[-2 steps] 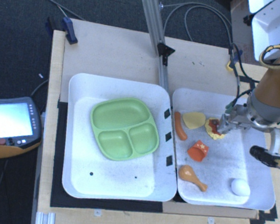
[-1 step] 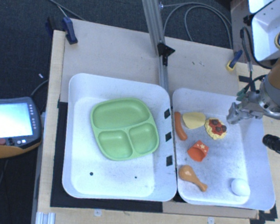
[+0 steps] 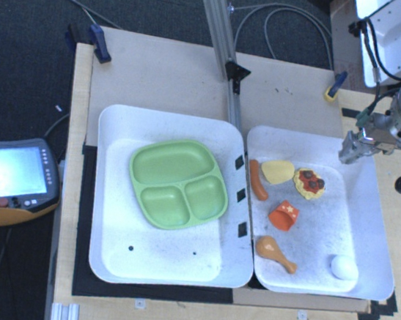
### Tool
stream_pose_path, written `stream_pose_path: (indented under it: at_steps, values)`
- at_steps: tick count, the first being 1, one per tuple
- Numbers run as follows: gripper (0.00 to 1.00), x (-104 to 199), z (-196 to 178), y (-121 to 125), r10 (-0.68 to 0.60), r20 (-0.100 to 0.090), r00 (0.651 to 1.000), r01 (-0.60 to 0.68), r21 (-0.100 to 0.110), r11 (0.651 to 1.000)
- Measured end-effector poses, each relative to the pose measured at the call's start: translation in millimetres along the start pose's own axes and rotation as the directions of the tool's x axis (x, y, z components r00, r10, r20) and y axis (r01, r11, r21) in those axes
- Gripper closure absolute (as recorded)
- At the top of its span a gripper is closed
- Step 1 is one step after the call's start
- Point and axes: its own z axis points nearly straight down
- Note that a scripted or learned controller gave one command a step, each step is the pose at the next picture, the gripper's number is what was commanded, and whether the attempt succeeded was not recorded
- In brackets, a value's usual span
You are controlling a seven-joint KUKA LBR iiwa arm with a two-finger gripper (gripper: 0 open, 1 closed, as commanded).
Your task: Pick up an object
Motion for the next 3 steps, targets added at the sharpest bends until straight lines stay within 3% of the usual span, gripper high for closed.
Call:
stream_pose_path:
  at_steps: [1,3]
  values:
    - [1.0,0,-49,2,0.0,0.0,1.0,0.0,-0.001,1.0]
    - [1.0,100,-52,-31,-0.003,-0.005,1.0,0.004,0.01,1.0]
